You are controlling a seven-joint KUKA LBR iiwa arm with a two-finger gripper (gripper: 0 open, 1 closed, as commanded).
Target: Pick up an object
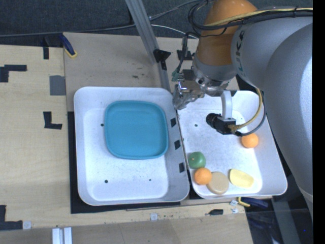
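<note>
A: Fingers (179, 101) first. Where are they, and what state?

B: They're low over the far left corner of the right bin (269, 184), just beside the wall it shares with the left bin (81, 136). Can't tell how far open they are, too small and shiny. Nothing visible between them.

A: OK, now from the left.

B: The wooden surface (30, 151) has black tape marks (50, 120) on it. The left bin holds one blue plate (136, 129), lying flat and square with rounded corners, in the far half of the bin. A grey pole (144, 24) slants down from the top and ends near the fingers.

A: And the right bin, the pickable stuff?

B: All of it is well apart from the fingers, mostly along the near edge.
- Green ball (196, 160) by the left wall.
- Orange ball (202, 176) just below it, touching or nearly so.
- Tan disc (219, 183) touching that orange ball on its right.
- Yellow piece (240, 178) just beside the disc.
- Second orange ball (249, 141) alone, farther back near the right wall.

A: That black thing mid-bin?

B: Black part (219, 122), with a cable looping to it from the wrist. Can't tell if it's resting on the bin floor or hanging.

A: Arm?

B: The arm (284, 85) is grey and comes in from the right, with the orange band at the top above the wrist.
</note>
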